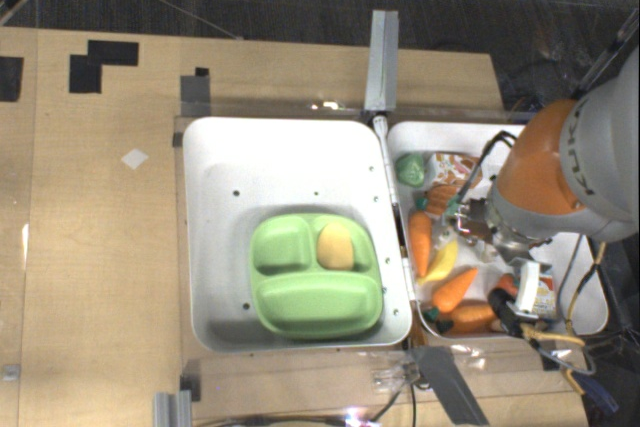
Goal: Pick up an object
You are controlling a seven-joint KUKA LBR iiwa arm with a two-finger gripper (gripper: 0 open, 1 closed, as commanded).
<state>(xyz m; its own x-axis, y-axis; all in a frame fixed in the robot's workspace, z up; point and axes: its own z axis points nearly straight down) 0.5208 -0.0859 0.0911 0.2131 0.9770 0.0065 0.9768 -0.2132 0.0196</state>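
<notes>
**Toy food in the right bin: light, smooth, best gripped mid-body**

My gripper hangs low over the right bin, right of frame centre; I cannot tell its state. Beside it lie a carrot, a banana and a second carrot. I judge them light, rigid and slick plastic, so I'd clamp across the thickest middle, not the tapered tips.

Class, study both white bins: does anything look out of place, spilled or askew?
Nothing is spilled. The left bin holds a green divided tray with one yellow fruit sitting alone in its upper right compartment. The carrots and other toy food are heaped in the right bin, so that lone fruit stands out.
</notes>
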